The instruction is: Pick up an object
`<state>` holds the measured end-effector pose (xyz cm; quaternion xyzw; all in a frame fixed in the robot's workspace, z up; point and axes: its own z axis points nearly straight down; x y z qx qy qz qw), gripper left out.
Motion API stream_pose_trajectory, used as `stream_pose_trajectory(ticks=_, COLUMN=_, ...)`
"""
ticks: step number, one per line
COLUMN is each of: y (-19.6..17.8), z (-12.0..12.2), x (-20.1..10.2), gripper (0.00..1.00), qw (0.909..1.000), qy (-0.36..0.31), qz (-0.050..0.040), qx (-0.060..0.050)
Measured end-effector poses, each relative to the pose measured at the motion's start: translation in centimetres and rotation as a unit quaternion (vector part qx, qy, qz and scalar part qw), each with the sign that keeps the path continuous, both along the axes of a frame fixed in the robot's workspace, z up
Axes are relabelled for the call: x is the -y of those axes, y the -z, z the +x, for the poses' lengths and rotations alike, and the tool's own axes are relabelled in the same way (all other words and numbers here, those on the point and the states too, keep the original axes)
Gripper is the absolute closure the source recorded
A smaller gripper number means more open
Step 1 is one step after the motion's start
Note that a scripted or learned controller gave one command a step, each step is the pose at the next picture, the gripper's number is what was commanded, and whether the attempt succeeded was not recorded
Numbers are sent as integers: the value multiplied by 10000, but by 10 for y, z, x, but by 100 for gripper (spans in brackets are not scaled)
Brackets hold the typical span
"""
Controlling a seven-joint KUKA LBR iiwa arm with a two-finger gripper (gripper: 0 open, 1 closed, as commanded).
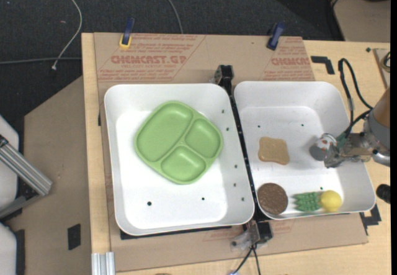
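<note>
The gripper was seen low in the right bin, near the toast; its opening could not be told.

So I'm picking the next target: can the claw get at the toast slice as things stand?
Probably yes. The toast slice lies flat and alone in the right bin, with bare floor between it and the claw beside it.

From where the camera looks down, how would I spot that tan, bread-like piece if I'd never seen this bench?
Find the right-hand shallow white bin. Near its middle, toward the divider, lies the flat tan toast-shaped slice, alone on bare white. Its neighbours sit at the front wall: a round brown cookie-like disc, a green leafy toy and a yellow ball.
</note>
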<state>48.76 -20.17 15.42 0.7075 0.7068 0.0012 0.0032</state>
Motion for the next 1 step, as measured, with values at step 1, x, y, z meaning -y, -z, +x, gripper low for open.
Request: stream_pose_trajectory(ticks=1, y=-65, z=1, x=-1, gripper=100, qw=10000, qy=-12, qz=-2, qx=12)
